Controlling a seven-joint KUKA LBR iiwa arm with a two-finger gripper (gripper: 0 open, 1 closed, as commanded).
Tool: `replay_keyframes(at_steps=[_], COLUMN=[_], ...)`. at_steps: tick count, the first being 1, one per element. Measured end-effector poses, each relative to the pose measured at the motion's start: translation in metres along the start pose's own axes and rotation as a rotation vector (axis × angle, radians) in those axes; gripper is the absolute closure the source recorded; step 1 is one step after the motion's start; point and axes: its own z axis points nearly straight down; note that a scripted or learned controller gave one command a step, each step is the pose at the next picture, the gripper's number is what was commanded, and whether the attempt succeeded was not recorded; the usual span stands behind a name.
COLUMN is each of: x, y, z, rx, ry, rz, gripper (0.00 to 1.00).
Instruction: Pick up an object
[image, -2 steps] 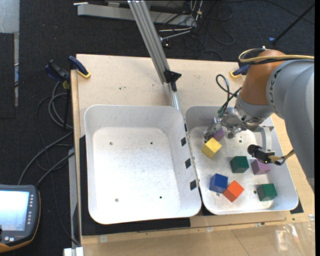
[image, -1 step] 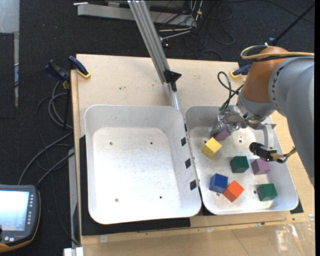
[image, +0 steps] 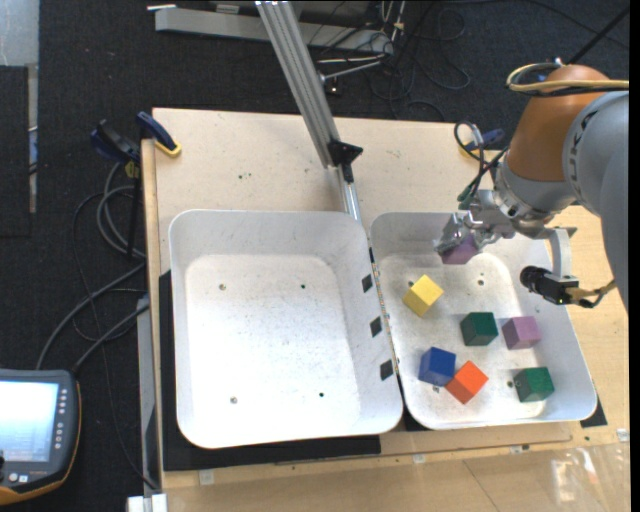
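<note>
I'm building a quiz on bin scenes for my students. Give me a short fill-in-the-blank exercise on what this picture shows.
1. All the loose blocks lie in the ____ bin as the camera sees it.
2. The end effector has a ____ block at its tip.
3. The orange block touches the ____ block.
4. The number of green blocks in the bin is ____.

Missing words: right; purple; blue; two

No text, label, brand or number could be read anywhere. The screen of the handheld pendant (image: 30, 425) was lit, but its content was too blurred.
</note>
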Motion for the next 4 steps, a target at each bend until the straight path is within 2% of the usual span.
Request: replay_keyframes(at_steps=[1,2,4], x=[-0.001,-0.001,0.098], y=[-0.002,-0.001,-0.029], z=[-0.063,-0.071,-0.089], rx=[-0.002,0.003,0.008], ry=[0.0,0.001,0.005], rz=[-0.002,-0.003,-0.008], gripper=[1.0,1.0,1.0])
